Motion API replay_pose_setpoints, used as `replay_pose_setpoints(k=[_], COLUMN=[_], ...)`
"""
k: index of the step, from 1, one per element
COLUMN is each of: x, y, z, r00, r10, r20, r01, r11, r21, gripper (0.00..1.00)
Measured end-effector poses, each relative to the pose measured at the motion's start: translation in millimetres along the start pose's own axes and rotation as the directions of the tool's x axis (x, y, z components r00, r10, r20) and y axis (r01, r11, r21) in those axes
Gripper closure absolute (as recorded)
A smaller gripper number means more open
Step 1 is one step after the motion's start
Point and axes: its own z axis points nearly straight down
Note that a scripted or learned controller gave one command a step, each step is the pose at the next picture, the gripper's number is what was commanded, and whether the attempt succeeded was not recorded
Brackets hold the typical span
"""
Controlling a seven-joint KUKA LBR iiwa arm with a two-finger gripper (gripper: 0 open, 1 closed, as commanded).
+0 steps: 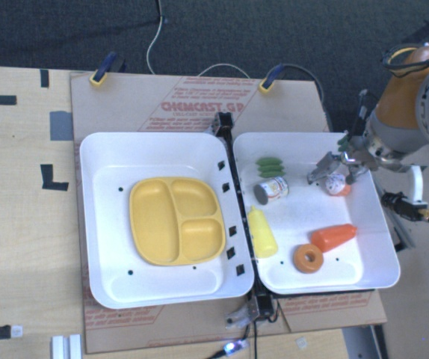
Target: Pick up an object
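Observation:
My gripper [335, 173] hangs low over the back right part of the right bin [371, 275], with its fingers spread open. Just beneath the fingertips lies a small white and red object [338, 187]; I cannot tell whether the fingers touch it. Further left in the same bin are a green pea pod [270, 166] and a small tin can [272, 190] on its side. A yellow object [261, 232] lies along the bin's left wall. An orange carrot [333, 236] and a brown donut [308, 258] sit near the front.
The left bin [102, 275] holds a yellow divided plate [177, 220]. A black divider [233, 200] runs between the bins. Both bins rest on a cardboard sheet [199, 107] held by clamps at the back. The arm's orange band [401, 99] is at the right edge.

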Motion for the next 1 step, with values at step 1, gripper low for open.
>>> replay_pose_setpoints(k=[1], x=[-8.8], y=[9.1], z=[28.5], r00=[1.000], r10=[-0.001], r20=[0.015], r01=[0.002], r11=[0.999], r21=[-0.035], gripper=[0.00])
